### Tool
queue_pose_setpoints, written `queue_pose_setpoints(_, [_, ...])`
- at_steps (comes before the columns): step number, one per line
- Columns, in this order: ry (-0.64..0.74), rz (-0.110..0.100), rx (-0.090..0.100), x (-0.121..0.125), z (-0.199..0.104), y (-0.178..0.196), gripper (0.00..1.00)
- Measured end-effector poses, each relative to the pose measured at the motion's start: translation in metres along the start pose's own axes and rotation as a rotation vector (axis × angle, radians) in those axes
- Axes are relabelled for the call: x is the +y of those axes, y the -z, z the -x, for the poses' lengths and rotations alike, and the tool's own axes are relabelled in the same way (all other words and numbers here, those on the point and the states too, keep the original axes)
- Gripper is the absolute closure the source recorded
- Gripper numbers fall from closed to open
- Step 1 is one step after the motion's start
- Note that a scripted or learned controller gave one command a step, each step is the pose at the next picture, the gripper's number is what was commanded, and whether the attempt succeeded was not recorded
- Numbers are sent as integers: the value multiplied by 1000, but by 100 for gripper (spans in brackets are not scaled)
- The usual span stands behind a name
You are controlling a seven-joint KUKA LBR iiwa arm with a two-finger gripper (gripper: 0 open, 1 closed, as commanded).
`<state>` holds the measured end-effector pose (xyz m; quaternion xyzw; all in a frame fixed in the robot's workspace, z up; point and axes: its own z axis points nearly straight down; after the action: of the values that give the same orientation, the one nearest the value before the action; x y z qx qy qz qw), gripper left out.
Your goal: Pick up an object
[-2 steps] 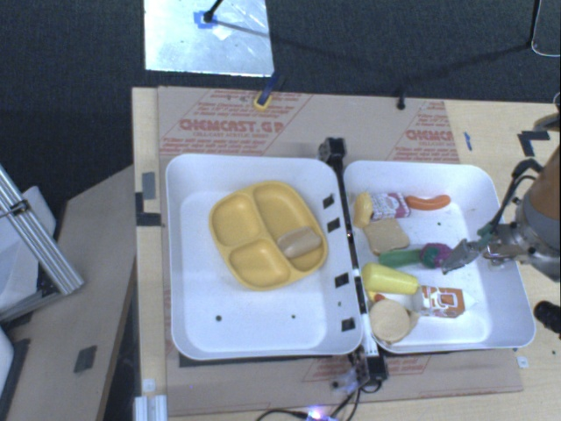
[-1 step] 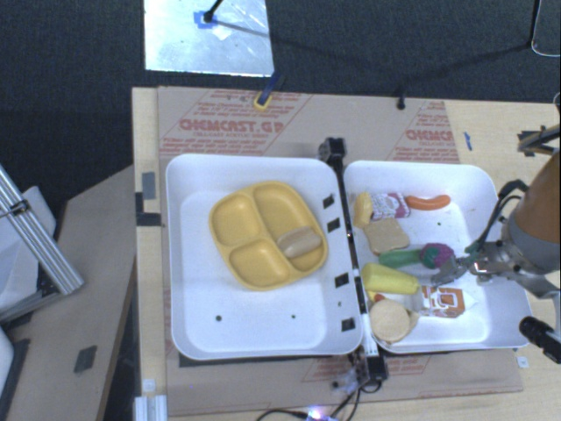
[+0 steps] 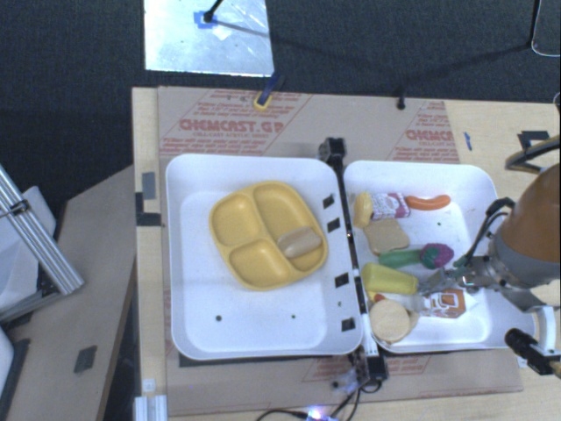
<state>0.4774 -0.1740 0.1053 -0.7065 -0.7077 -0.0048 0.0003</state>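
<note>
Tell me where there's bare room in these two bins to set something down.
The left bin has bare floor along its near edge and left wall, around the yellow divided plate. In the right bin, the far right corner past the hot dog is bare. Its left and near side is crowded with toy food, with the gripper over it.

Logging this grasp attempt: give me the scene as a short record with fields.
left bin: shallow white bin holding a yellow three-compartment plastic tray
tray contents: tan oval bread-like piece lying across the divider on the tray's right side
right bin: shallow white bin with toy food: orange sausage, tan toast slice, green-and-purple vegetable, yellow block, round tan biscuit
gripper: metal gripper low over the right bin, beside an orange-and-white packet
</note>
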Motion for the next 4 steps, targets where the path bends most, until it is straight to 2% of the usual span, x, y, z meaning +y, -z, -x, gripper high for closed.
queue_pose_setpoints(1, [0, 7, -5, 4, 0, -1, 0])
queue_pose_setpoints(2, [2, 23, -9, 9, 0, 12, 100])
queue_pose_setpoints(3, [2, 1, -11, 13, 10, 71, 100])
queue_pose_setpoints(4, [3, 1, -10, 15, 10, 122, 100])
